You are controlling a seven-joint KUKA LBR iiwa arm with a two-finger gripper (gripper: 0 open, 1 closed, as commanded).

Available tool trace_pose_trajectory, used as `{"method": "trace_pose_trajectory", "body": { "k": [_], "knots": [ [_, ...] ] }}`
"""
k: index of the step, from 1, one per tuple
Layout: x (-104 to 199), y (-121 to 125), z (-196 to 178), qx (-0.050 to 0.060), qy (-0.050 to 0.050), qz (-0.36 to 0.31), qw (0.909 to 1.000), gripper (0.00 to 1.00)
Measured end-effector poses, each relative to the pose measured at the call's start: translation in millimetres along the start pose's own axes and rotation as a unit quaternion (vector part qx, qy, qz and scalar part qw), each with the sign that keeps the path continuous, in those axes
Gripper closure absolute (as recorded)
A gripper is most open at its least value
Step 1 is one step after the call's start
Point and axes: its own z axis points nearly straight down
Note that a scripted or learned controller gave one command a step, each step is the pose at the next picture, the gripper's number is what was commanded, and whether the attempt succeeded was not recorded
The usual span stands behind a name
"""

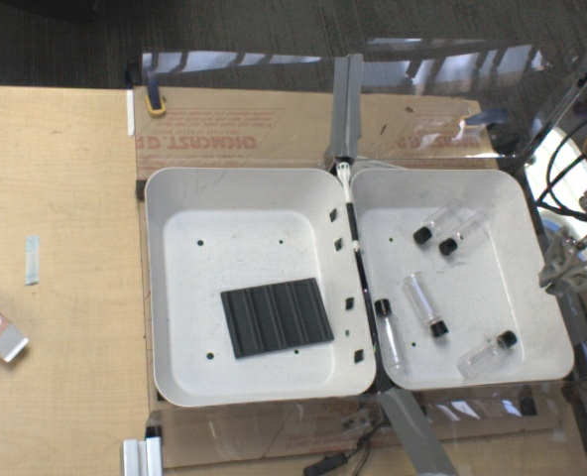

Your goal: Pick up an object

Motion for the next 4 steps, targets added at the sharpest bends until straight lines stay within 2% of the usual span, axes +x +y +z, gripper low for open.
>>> {"method": "trace_pose_trajectory", "body": {
  "k": [1, 2, 3, 4],
  "knots": [
    [-31, -19, -14, -0.001, -0.001, -0.286, 0.9583, 1.00],
    [-5, -3, -19, -0.002, 0.000, -0.400, 0.9165, 1.00],
    [15, 10, 10, -0.003, -0.001, -0.566, 0.8247, 1.00],
    [8, 21, -5, -0.002, -0.002, -0.695, 0.7189, 1.00]
  ]
}}
